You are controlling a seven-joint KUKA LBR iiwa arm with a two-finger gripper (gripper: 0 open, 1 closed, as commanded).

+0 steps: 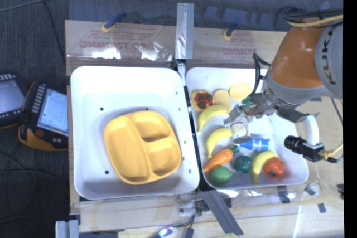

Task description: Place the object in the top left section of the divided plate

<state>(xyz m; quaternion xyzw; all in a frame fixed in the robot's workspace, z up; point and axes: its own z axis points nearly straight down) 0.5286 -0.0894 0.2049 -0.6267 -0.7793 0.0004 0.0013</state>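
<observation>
The divided plate (pixel 143 145) lies bare in the left bin (pixel 89 86) — the toy food, bananas (pixel 215 117) and a carrot (pixel 218 158) among it, sits heaped in the right bin (pixel 298 173). The gripper (pixel 241 114) hangs over that heap at the picking step, and whether its jaws are spread I cannot tell — next it likely must close on one piece, then carry it left to the plate's far-left section

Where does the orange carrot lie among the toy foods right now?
The carrot lies in the right bin near its front left corner, just above the green lime and below a banana.
</observation>
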